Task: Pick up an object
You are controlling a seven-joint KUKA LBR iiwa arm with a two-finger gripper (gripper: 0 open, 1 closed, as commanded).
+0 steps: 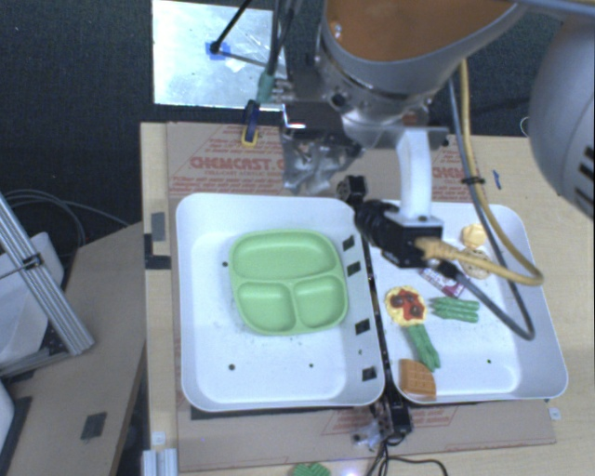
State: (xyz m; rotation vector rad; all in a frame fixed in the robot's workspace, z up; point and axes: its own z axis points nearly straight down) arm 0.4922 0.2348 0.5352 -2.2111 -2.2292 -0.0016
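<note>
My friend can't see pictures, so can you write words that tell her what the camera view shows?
A grey robot arm with an orange band reaches over two shallow white bins. The left bin holds a light green divided plastic tray; the right holds small toy foods, including green bean pieces and a waffle-like square.

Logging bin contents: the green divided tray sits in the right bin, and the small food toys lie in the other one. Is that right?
Not quite. The camera view shows the green tray in the left bin, not the right. The small food toys, such as the pizza piece and the waffle, lie in the other one, the right bin.
</note>
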